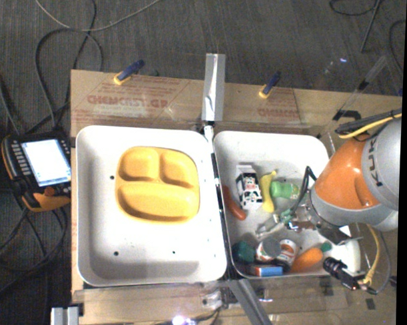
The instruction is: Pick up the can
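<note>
Bench carries two shallow white bins side by side. Left bin holds a yellow divided tray, lying flat, roughly centred twd the far half. Right bin holds a clutter of small items. Can, red/white w/ metal top, sits near the bin's near edge, tilted, between a dark grey round object on its left and an orange carrot-like item on its right; appears to touch both. Blue flat item lies just in front of it. Further back: black/white toy car, yellow banana, green object, red sausage-shaped item along the left wall.

Arm enters from right, orange band over the bin's right side. Gripper sits low among the items, just behind the can, not on it. Jaw state: cannot tell — tips too small and lost in clutter.

Handheld screen unit lies off the bench, left.
</note>
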Motion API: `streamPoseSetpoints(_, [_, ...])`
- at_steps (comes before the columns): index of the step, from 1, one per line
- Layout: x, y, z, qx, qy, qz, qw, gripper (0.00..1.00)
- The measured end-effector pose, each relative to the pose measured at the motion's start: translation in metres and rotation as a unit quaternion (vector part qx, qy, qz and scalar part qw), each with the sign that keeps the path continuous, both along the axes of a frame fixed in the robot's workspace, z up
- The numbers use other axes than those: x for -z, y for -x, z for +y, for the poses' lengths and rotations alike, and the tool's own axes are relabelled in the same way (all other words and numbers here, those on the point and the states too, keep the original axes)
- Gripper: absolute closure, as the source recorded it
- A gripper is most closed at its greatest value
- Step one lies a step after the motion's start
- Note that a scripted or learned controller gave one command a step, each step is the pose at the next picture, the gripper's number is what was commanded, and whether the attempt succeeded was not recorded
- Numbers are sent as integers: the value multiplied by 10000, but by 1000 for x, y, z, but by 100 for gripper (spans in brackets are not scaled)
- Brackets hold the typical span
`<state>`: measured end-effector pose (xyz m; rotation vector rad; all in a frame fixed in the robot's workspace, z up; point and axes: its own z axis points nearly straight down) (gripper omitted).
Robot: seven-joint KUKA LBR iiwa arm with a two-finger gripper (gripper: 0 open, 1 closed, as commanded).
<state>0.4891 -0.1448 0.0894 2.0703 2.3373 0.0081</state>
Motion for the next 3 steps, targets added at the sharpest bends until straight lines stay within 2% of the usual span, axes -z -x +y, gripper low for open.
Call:
streamPoseSetpoints(1, [0, -1, 3, -1835, 39, 12, 9830, 0])
streamPoseSetpoints(2, [-91, -48, 81, -536, -31, 126, 9985, 0])
streamPoseSetpoints(3, [-91, -24, 95, -823, -22, 134, 9965, 0])
